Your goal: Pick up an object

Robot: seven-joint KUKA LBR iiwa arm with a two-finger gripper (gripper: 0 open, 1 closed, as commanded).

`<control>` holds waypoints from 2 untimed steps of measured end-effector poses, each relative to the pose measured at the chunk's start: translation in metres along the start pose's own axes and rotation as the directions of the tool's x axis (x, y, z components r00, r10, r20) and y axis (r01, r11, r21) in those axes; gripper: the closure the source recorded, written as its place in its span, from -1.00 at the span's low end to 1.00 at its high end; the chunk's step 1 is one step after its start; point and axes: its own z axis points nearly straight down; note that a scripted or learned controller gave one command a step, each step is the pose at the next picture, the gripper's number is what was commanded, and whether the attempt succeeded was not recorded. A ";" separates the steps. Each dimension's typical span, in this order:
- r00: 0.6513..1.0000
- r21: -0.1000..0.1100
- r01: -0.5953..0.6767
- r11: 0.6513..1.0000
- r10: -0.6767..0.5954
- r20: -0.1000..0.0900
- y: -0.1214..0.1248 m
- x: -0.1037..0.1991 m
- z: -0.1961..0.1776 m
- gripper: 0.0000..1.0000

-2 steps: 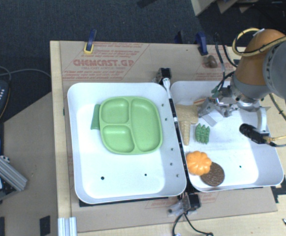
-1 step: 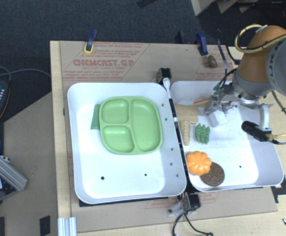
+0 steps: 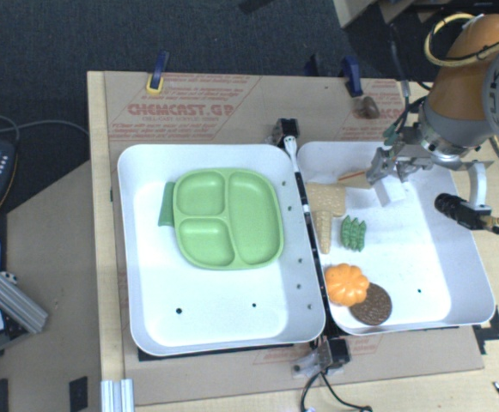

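The end effector [image 3: 392, 181] hovers over the right bin's [image 3: 455, 264] far end, fingers apart and holding nothing; nearest lies the small green toy [image 3: 353, 233], likely light and rigid, best pinched across its narrow width, beyond it the orange pumpkin [image 3: 345, 283]

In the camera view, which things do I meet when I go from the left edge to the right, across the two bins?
Green plate in the left bin → tan pieces → green toy → claw, above the right bin. The pumpkin and brown disc overlap these in the order, so I leave them out.
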 end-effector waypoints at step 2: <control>1.000 0.003 -0.001 1.000 0.001 0.000 0.005 -0.002 -0.069 1.00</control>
